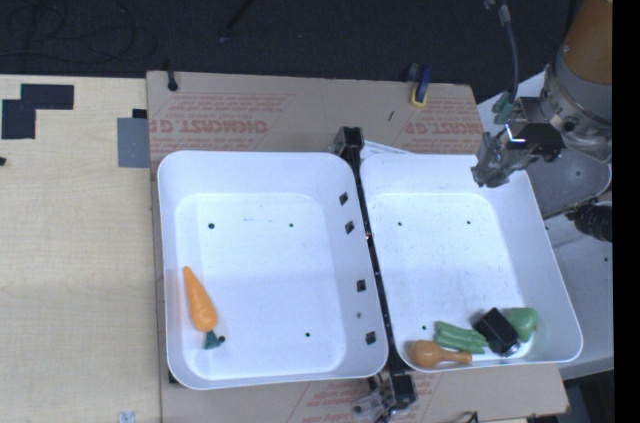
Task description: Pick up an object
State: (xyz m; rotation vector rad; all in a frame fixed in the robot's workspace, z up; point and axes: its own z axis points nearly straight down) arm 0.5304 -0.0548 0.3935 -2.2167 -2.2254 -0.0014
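An orange toy carrot (200, 302) with a small green top lies near the front left wall of the left bin (250, 179). In the front right corner of the right bin (450, 211) sit a cluster of toys: a green bean pod (459, 337), a black block (496, 330), a green rounded piece (521, 320) and an orange pear-shaped piece (437, 354). My gripper (490, 170) hangs over the far right rim of the right bin, well away from the cluster, with nothing seen in it.
A black divider strip (362, 251) with clips runs between the two bins. Brown cardboard (300, 116) lies under the bins, with a blue and yellow clamp (419, 83) at its far edge. Cables loop beside the arm (585, 61) at the right.
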